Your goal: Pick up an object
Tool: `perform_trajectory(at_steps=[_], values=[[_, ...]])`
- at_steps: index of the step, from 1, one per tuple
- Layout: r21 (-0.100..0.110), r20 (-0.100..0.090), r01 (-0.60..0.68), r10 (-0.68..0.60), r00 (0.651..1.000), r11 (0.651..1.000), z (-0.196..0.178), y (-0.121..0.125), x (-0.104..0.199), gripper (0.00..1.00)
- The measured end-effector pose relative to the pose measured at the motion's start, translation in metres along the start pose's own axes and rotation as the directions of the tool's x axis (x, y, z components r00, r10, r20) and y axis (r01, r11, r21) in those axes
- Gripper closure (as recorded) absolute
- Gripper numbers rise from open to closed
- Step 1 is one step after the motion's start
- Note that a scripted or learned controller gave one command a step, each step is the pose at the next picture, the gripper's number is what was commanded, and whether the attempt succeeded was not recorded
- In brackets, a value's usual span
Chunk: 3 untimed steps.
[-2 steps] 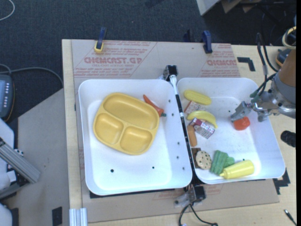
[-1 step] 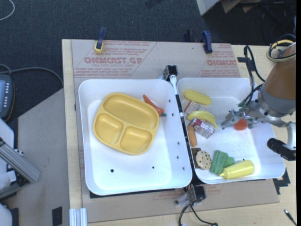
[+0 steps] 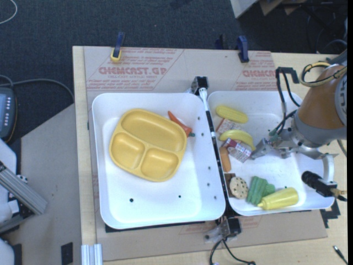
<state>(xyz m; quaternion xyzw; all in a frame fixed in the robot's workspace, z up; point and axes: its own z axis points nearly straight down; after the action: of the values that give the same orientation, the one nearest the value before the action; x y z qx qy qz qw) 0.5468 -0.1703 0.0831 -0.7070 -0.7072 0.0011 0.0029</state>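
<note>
- Left bin (image 3: 105, 164): a yellow divided plate (image 3: 148, 144) sits slightly toward the bin's 10 o'clock corner, with its long axis running from 10 to 4 o'clock. A small orange carrot-like piece (image 3: 179, 122) lies just off the plate's 2 o'clock edge.
- Right bin (image 3: 287, 106): the loose pieces crowd along its 9 o'clock side. A yellow corn-like piece (image 3: 231, 114) lies near 11 o'clock. Below it is a banana (image 3: 237, 136), and a crumpled wrapper (image 3: 238, 149) is touching the banana's underside.
- Toward the right bin's 7 o'clock corner I see a speckled cookie (image 3: 239, 187), then a green toy vegetable (image 3: 258, 189), then a yellow squeeze bottle (image 3: 279, 199) lying on its side, long axis roughly 8 to 2 o'clock.
- My gripper (image 3: 263, 149) hangs low over the middle of the right bin, reaching in from 3 o'clock. I cannot tell from this angle how it is set, and I see nothing held in it.
- What I judge matters next: the wrapper and banana lie just at my 9 o'clock, nearest the tool tip. The banana's long axis runs about 10 to 4 o'clock, so I judge a grasp across that axis to be the short move. The bottle sits farther off at my 5 o'clock.
</note>
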Motion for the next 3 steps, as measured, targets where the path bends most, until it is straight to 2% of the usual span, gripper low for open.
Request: perform_trajectory(at_steps=[1, 2, 3], values=[[-0.006, 0.003, -0.001, 0.001, 1.000, 1.000, -0.014, 0.001, -0.001, 1.00], [-0.012, 0.005, 0.000, 0.000, 1.000, 1.000, -0.070, 0.012, -0.004, 1.00], [-0.014, 0.006, 0.000, 0.000, 1.000, 1.000, -0.130, 0.005, -0.009, 1.00]])
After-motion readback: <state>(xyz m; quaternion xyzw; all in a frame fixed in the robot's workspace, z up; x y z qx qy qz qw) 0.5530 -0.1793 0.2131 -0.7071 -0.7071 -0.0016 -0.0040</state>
